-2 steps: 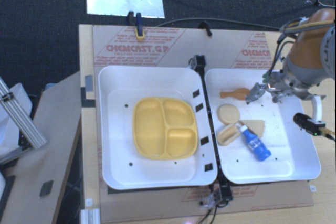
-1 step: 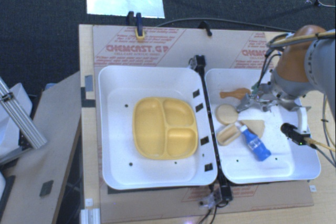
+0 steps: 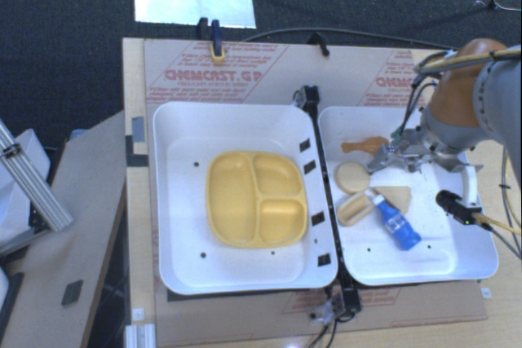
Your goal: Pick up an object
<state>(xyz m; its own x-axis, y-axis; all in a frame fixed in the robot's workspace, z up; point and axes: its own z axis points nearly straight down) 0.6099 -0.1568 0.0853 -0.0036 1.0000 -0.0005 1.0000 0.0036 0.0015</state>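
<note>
The blue bottle [image 3: 397,225] lies nearest the camera in my right bin [image 3: 465,261], on its side and slanted, white cap end toward the bin's middle. Just beside it are a tan rounded piece [image 3: 355,209] and a pale wedge [image 3: 393,196]; the bottle's cap end touches or nearly touches both. A round cream disc [image 3: 351,175] sits just behind the tan piece, and an orange-brown spoon-shaped item [image 3: 365,146] lies farther back, near the far wall. The pieces are bunched toward the divider side, so the bin's right half is bare; I judge that leaves my arm room to come in from the right.

My gripper [image 3: 397,152] hangs low over the back of this cluster, between the spoon-shaped item and the wedge. At this slant I cannot tell how it is set, and I see nothing clamped in it. No object counts as picked yet, in my judgement.

The left bin [image 3: 175,175] holds a yellow divided tray [image 3: 257,197], flat and centred, well apart from my reach.

Farthest back, the printed backing board [image 3: 220,69] runs under both bins, with a clamp [image 3: 214,41] on its far edge.

Risk: crowded pieces may shift when one is grasped.
</note>
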